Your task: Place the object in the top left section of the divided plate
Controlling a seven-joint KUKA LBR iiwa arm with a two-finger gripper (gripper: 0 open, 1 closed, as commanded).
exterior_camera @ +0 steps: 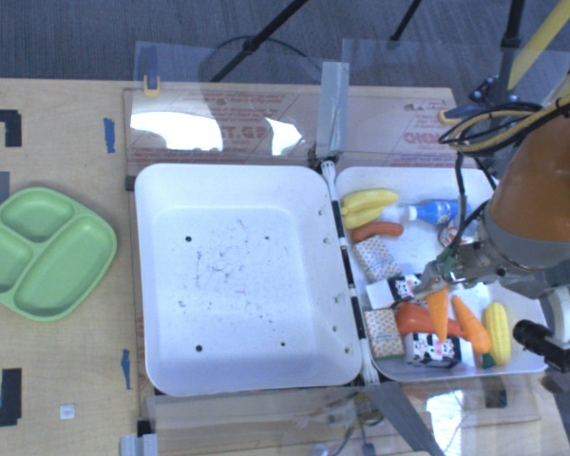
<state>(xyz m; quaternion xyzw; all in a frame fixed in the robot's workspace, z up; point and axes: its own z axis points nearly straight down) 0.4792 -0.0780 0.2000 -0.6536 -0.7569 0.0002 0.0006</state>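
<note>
Camera view, from above at a slant. Reached in from the right with the arm [541, 198], orange band above the wrist, over the right bin [427, 173]. Hung the gripper [446, 275] low above that bin's middle, right over the upper end of a carrot [439, 313] that stood nearly upright in the picture. Could not tell whether the jaws were open, closed or gripping the carrot, since the wrist hid them. Could not tell either whether gripper and carrot touched.

Lay around the carrot, all in the right bin: a second carrot [471, 327] just to its right, a corn cob [497, 331] beyond that near the bin's right wall, a red item [413, 319] touching on the left, a black-and-white item [432, 351] below, a waffle-like square [382, 331] at the lower left. Lay farther up: a banana [369, 200], a sausage [380, 229] just beneath it, a bottle [431, 212] to their right.

Sat beside it, touching along the middle edge, the left bin [237, 173].

Rested well apart from both bins, at the far left on the bench [57, 122], the green plate [87, 255] with its three sections, no item from the bin on it.
</note>
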